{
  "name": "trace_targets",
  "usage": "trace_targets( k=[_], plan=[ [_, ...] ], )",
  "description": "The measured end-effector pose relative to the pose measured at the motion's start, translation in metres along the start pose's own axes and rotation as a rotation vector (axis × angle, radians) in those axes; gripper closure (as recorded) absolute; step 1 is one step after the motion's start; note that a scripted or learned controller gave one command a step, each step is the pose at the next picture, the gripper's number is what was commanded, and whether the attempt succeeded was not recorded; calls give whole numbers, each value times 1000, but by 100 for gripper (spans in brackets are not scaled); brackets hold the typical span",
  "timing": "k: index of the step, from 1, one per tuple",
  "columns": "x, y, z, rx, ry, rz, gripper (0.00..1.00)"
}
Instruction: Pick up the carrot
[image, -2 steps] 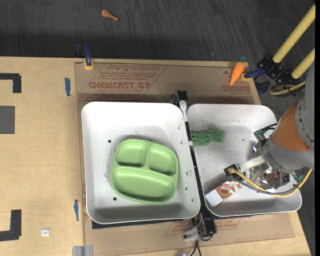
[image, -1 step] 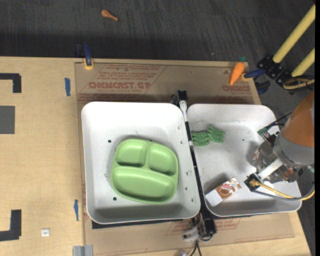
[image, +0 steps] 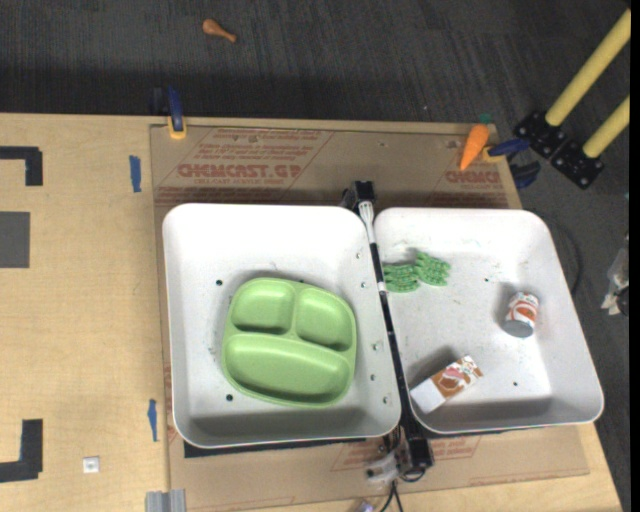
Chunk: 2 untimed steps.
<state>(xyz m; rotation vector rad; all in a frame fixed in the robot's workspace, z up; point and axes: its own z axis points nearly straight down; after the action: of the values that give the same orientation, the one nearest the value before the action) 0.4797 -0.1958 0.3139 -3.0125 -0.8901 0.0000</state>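
Two white bins sit side by side on the counter (image: 80, 300), on a cardboard sheet (image: 250, 160). The left bin (image: 190, 240) holds a green divided plate (image: 290, 342), lying flat near the middle. The right bin (image: 560, 380) holds three things: a green leafy toy (image: 415, 272) near its upper left, close to the wall shared with the left bin; a small red-and-white can (image: 520, 312) toward the right side; a red-and-white carton (image: 446, 384) lying on its side near the lower left. All three are apart from each other. The carrot (image: 474, 146) lies outside the bins, on the cardboard past the right bin's far edge, beside a blue clamp (image: 505, 148). A small orange thing (image: 218, 30) lies on the dark floor (image: 350, 50) beyond the counter. State of the hand: cannot tell.
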Motion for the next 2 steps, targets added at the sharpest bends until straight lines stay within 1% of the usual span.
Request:
trace_targets(
  k=[1,2],
  plan=[
    [36,-57,34,3,-1,-64,100],
    [88,-130,40,4,-2,46,100]
  ],
)
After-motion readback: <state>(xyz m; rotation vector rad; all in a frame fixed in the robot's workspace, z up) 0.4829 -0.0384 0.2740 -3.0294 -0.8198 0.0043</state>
